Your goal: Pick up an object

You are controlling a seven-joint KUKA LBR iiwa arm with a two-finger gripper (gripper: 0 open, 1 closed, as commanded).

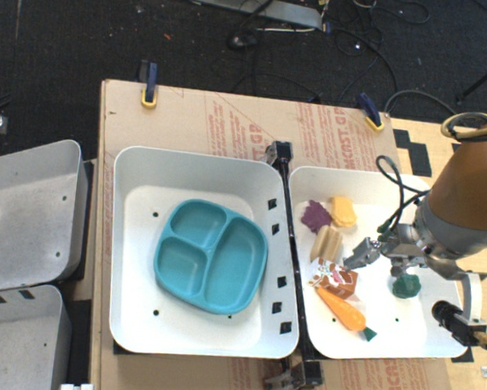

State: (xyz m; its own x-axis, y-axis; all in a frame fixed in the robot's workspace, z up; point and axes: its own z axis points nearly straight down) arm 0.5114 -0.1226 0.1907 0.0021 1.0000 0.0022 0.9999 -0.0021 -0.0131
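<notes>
The gripper hangs just right of the wrapper, above the carrot. I cannot tell its state. The plate is far left.

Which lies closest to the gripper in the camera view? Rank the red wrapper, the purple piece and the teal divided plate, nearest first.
Measured from the gripper:
1. Red wrapper, just below and left of it in the right bin.
2. Purple piece, farther up and left, near the right bin's top left.
3. Teal divided plate, farthest, across the divider in the left bin.
</notes>
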